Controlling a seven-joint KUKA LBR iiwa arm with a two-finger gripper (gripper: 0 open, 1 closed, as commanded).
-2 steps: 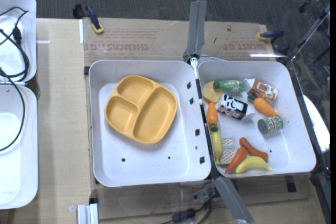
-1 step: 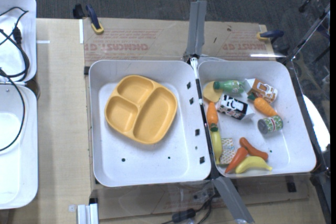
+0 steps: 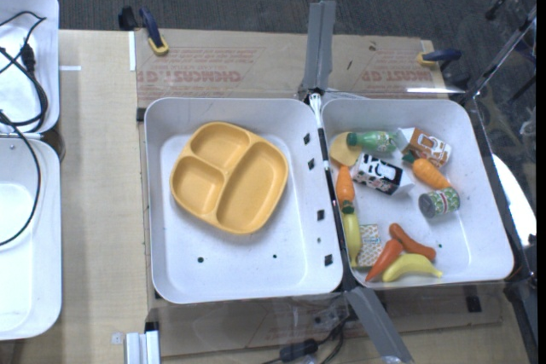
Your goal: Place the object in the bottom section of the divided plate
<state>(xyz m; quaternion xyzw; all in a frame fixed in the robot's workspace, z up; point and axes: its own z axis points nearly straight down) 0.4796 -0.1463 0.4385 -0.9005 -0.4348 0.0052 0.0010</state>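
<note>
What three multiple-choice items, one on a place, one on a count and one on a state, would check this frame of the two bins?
1. Where does the yellow plate lie?
A. in the left bin
B. in the right bin
C. on the bare bench

2. How many sections does the plate have?
A. two
B. three
C. four

3. What lies in the plate's sections?
A. a banana
B. a carrot
C. nothing

Answers:
1 A, the plate sits on the floor of the left bin, toward its upper left.
2 B, two small sections lie along its left side and one large one along its right.
3 C, all three sections show bare yellow; the banana, the carrot and the other toy foods lie in the right bin.
</note>
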